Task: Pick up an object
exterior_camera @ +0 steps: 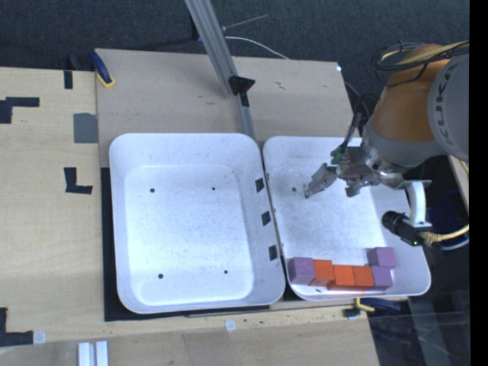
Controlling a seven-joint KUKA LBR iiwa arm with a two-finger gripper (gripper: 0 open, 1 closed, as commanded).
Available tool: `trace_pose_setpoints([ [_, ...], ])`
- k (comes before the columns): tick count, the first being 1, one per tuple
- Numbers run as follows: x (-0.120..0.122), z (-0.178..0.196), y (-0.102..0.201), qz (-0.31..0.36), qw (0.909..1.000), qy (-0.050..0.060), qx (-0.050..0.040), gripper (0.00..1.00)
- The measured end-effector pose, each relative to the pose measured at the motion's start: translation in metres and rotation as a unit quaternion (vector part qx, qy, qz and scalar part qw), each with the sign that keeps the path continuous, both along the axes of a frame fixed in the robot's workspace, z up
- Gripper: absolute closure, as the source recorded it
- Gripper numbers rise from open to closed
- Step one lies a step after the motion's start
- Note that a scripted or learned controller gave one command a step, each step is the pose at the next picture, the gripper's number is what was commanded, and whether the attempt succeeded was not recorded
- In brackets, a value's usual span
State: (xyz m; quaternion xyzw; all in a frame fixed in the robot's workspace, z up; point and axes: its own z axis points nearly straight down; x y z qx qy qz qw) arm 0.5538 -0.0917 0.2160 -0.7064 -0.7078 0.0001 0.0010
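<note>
Wooden tabletop [46, 204] carries two white bins, and your targets, purple and orange blocks [343, 273], crowd the right bin [320, 227] along its near edge. Your end effector [333, 181] hangs over that bin's far half, well apart from them, fingers spread wide and holding nothing. Packed blocks against the wall could jam your fingers or slip. Left bin [183, 219] sits beside it

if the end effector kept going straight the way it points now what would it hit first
Probably the bare floor of the right bin; the end effector points down-left, away from the blocks at the near edge, though depth is unclear.
</note>
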Motion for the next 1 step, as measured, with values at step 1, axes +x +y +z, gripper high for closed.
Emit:
trace_pose_setpoints([
  [1,0.0335,0.0333,0.0119,0.001,1.0000,-0.002,-0.0004,0.00],
])
